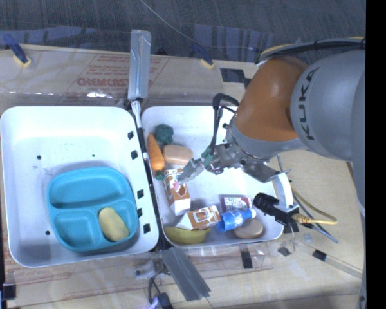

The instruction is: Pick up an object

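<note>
Two white bins sat side by side on the bench when I looked down from the overhead view. My arm (309, 102) reached in from the right, its orange band over the right bin (199, 118). The left bin (26, 147) held a blue tray (83, 192) with a yellow potato-like piece (114, 224) lying in its lower right compartment.

In the right bin, an orange carrot (156, 154) lay along the left wall, with a dark green lump (164, 134) just above it and a tan bun (178, 154) beside it. A small carton (176, 193) stood below those, near the left wall. Along the bottom edge I saw a banana (188, 235), a box (202, 217) touching it, a blue bottle (237, 219), a maroon packet (235, 203) and a brown round piece (249, 230) in the corner.

The gripper (192, 170) hung over the middle of the right bin, its tip just above the carton and beside the bun. From this slant I could not tell whether the claw was open or closed, and I saw nothing held in it.
</note>
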### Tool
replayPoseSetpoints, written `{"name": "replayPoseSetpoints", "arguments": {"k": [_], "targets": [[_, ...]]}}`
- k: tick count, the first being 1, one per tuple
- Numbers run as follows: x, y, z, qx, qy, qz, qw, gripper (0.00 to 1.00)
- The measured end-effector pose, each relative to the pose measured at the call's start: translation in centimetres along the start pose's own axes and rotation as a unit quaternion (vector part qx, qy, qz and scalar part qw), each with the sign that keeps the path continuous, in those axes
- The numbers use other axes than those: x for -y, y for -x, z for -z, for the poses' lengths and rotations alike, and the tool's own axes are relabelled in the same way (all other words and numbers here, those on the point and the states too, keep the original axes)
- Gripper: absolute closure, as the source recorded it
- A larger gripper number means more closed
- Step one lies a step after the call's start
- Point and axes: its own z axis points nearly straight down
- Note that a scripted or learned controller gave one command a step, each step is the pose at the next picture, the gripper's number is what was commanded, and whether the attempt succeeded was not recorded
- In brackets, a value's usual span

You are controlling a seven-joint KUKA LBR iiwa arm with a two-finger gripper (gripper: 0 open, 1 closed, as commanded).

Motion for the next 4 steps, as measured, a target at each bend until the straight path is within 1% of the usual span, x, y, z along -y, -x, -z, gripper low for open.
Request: {"name": "replayPoseSetpoints", "arguments": {"k": [1, 2, 3, 4], "targets": [[-1.1, 2.8, 9.0, 0.003, 0.007, -0.049, 0.9988, 0.0], [-0.5, -1.3, -3.0, 0.0, 0.0, -0.015, 0.9999, 0.0], [0.2, 1.2, 6.4, 0.003, 0.007, 0.077, 0.997, 0.0], [-7.8, -0.2, -1.9, 0.0, 0.001, 0.131, 0.9914, 0.0]]}}
